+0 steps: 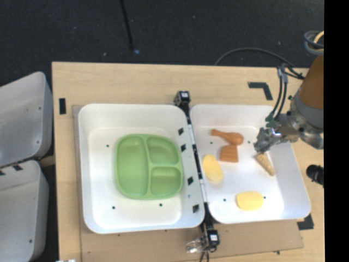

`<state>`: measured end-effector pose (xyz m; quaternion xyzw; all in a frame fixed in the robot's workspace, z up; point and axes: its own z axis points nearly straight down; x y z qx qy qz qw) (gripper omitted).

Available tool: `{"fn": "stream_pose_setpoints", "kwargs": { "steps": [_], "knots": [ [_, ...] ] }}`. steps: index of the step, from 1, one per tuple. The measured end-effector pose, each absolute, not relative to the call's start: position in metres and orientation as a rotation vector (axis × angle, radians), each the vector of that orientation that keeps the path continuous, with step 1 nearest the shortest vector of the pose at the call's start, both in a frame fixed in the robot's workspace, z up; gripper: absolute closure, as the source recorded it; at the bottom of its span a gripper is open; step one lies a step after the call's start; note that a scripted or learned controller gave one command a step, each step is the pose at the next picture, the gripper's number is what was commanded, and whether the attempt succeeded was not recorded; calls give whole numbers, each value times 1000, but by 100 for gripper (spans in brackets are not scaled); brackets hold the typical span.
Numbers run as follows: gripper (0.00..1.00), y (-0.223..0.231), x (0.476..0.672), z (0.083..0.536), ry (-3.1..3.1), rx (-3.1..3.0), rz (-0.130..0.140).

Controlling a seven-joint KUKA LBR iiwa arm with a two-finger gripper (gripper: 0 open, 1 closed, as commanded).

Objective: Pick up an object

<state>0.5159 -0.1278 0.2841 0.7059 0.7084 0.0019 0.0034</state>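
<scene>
Even overhead light, fairly bright. White bins [136, 222] near blown-out, little wall detail. Shadows soft and short under food items. Overall soft focus, low-res; dark floor [163, 21] grainy. No strong glare.

The arm [312, 91] is cut off at the right edge, only its wrist showing. The gripper [265, 142] looks too small and blurred to read, just above a tan wedge [266, 163].

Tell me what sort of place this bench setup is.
Likely a robot grasping test bench: two shallow white bins side by side on a wooden board, toy food like a yellow lemon-shaped piece, and a grey arm's gripper reaching in.
</scene>
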Motion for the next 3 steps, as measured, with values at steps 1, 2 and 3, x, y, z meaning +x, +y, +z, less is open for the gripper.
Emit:
{"fn": "stream_pose_setpoints", "kwargs": {
  "steps": [1, 2, 3],
  "knots": [
    [100, -73, 518, 268, 2228, 2214, 2],
    [100, -21, 515, 253, 2229, 2215, 1],
    [100, 35, 505, 258, 2231, 2213, 2]
  ]
}}
